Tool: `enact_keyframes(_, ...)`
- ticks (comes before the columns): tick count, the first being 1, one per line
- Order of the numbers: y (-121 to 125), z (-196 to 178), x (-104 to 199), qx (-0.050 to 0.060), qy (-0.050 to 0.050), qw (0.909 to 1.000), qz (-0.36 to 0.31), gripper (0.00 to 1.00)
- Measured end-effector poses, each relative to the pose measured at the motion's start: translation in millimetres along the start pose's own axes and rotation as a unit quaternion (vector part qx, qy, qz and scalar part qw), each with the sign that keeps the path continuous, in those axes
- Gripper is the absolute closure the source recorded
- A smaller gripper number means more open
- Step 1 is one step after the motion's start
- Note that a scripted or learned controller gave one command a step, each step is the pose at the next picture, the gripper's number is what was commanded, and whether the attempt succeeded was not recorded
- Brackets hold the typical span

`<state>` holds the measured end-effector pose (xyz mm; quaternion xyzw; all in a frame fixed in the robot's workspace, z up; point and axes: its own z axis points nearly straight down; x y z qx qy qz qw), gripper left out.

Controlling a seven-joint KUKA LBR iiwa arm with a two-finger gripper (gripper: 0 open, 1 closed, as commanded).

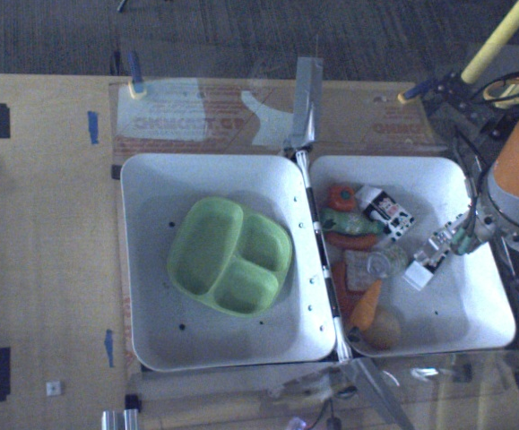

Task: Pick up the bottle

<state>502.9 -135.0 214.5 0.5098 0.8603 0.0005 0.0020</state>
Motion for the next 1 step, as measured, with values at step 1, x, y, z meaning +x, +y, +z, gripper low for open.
enact_keyframes(1, -0.1, 0.1, 0.0, 0.000, 0.000, 1.0000, 0.000, 0.00)
